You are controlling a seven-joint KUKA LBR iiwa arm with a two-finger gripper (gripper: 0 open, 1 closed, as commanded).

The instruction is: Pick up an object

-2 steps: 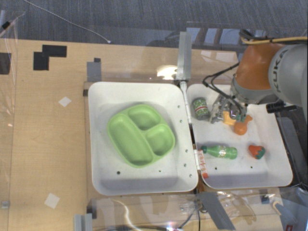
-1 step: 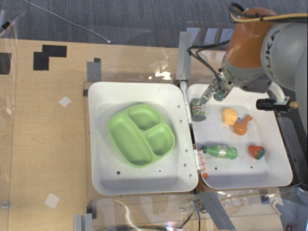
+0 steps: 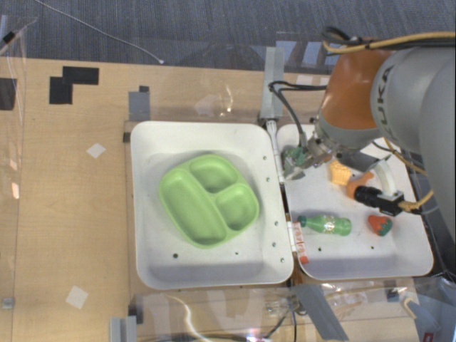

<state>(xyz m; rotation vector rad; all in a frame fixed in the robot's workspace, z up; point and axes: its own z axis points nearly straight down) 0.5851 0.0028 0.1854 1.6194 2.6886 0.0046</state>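
1. The grey arm (image 3: pixel 420 84) sits nearest the camera, carrying the gripper (image 3: pixel 296 159) low over the right bin's (image 3: pixel 356 262) upper left corner; whether it is open or closed I cannot tell.
2. The green bottle (image 3: pixel 325 224), yellow piece (image 3: pixel 340 172) and orange-green piece (image 3: pixel 380 224) lie nearby.
3. This looks like the reaching step; next it needs centring over one object.
4. The green divided plate (image 3: pixel 208 199) rests in the left bin (image 3: pixel 206 273).

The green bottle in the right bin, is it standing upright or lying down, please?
Lying down: the green bottle rests lengthwise on the right bin's floor.
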